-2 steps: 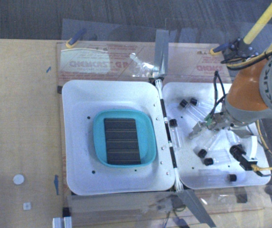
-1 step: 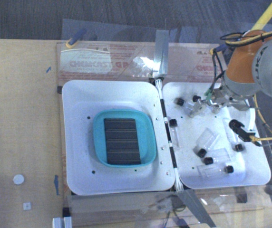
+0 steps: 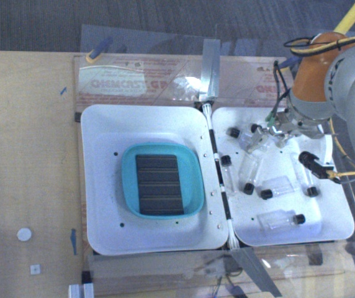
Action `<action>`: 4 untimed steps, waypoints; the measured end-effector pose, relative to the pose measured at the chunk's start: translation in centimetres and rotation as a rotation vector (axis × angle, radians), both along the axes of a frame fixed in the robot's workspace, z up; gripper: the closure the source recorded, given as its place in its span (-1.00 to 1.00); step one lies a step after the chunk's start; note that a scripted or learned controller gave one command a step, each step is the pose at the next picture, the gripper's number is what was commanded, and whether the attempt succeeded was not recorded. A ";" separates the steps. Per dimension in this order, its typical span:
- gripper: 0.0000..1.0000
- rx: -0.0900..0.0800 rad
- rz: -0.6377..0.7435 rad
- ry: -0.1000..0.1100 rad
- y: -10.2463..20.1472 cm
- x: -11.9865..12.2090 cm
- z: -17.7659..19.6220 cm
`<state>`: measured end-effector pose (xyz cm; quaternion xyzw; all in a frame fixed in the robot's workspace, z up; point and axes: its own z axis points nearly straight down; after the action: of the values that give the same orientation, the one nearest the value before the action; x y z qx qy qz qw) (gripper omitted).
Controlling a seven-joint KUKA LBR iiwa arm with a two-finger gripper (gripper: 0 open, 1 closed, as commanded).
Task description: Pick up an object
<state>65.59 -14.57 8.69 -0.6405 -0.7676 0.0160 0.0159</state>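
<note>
Two white bins share the bench: I read the clear black-capped vials [image 3: 281, 219] scattered across the right bin [image 3: 342, 228] as light, slick and breakable, best pinched mid-barrel, my gripper [image 3: 275, 126] low near its far edge, grip unreadable.

Teal tray [image 3: 130, 185] holding a dark ribbed block [image 3: 159, 184] (left bin [image 3: 103, 135]), tan benchtop [image 3: 22, 166]

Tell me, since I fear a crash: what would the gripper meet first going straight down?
Probably the clear vial lying just below the gripper in the right bin; depth is hard to judge from above.
</note>
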 end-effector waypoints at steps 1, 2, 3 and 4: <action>1.00 -0.004 0.007 -0.020 0.2 0.4 1.2; -1.00 -0.004 0.008 -0.021 0.2 0.5 1.2; -1.00 0.005 0.027 -0.051 3.9 -4.9 0.2; 1.00 0.005 0.025 -0.058 3.8 -4.8 1.4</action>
<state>60.83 -10.73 10.05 -0.6310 -0.7757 -0.0044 -0.0051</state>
